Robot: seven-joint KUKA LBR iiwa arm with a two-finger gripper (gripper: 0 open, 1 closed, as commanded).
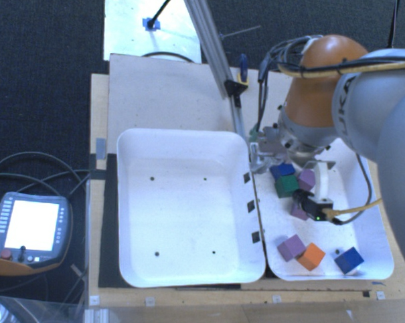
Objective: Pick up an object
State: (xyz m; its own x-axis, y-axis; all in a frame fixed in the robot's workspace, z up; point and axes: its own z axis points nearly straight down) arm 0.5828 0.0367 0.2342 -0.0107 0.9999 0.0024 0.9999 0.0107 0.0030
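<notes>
Where hand hovers, green block beneath

Gripper: your view of its fingers is blocked by the wrist above, so their spread cannot be judged.
Arm: cut off by the frame edge at 3 o'clock.
Right bin: its 12 o'clock half lies hidden under the arm.
Pale purple block: partly covered by a black fitting.
Teach pendant: clipped at the 9 o'clock edge; screen washed out.
</notes>
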